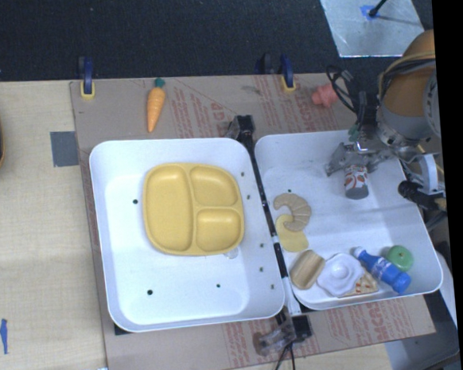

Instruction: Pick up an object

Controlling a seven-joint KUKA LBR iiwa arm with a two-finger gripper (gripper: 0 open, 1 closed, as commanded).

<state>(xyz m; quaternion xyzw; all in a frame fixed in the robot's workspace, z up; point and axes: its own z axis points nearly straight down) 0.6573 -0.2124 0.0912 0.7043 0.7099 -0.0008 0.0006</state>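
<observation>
Over the right bin, fingers clamped on a small can, lifted.

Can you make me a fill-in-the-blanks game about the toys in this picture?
1. The yellow plate lies in the ____ bin.
2. The toy carrot lies ____ both bins, on the cardboard.
3. The blue bottle lies in the ____ bin.
4. The croissant lies in the right bin near its ____ wall.

Missing words: left; outside; right; left

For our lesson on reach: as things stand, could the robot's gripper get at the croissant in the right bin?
Probably yes. The croissant lies uncovered near the right bin's left wall, with bare floor between it and the gripper, though that wall may crowd one finger.
</observation>
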